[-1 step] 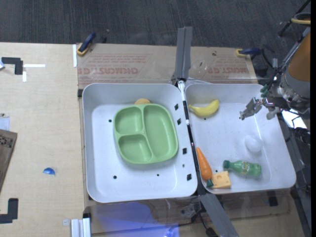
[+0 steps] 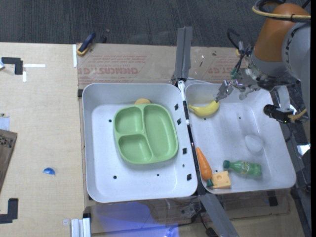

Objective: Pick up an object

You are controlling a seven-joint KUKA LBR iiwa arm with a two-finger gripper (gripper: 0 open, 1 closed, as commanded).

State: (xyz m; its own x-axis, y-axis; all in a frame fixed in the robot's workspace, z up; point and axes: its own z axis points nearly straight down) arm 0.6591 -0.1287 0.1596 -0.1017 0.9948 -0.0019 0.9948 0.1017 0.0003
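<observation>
While the arm is reaching in from the right over the right bin [image 2: 276, 132], the tool [image 2: 224, 91] is hanging just above the banana [image 2: 205, 109], which is lying curled against the far left corner of that bin. Whether the tool is released or clenched cannot be told at this slant, and nothing is showing in its grip. The wall is likely crowding any approach there. A carrot [image 2: 203, 164], a cheese wedge [image 2: 221, 180] and a green bottle [image 2: 243, 168] are sitting along the near edge. A green divided plate [image 2: 146, 133] is lying in the left bin [image 2: 98, 147].
</observation>
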